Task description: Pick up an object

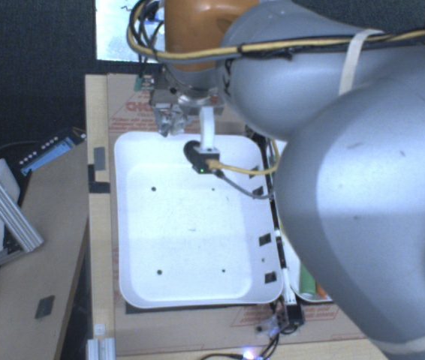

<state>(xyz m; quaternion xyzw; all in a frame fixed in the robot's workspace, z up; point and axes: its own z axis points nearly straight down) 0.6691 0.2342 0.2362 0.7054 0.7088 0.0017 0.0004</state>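
- Grey arm [363, 163] with an orange band [205, 13] reaches in from the right and covers much of the right side.
- Its gripper [186, 118] hangs over the far edge of the left bin [122, 223].
- I cannot tell if the jaws are wide or narrow; they are too small and blurry, and I see nothing held in them.
- A small dark piece [194, 154] with a green light sits just below the gripper on a yellow cable [242, 171]. It looks like part of the robot, not a thing to pick.
- Step in hand: I think the arm is at the start of a try, with nothing picked up yet.
- The thing to pick: one green thing [307, 282] peeks out in the right bin [293, 261], near the front, under the arm. It is well apart from the gripper.
- Next move, I think: the gripper must go to the right and nearer, come down over the green thing, and close on it.
- Count: one arm, one gripper, two bins on the table [100, 223], and one green thing that I can see.
- The left bin shows four little dark dots on its floor. More things may hide under the arm in the right bin.
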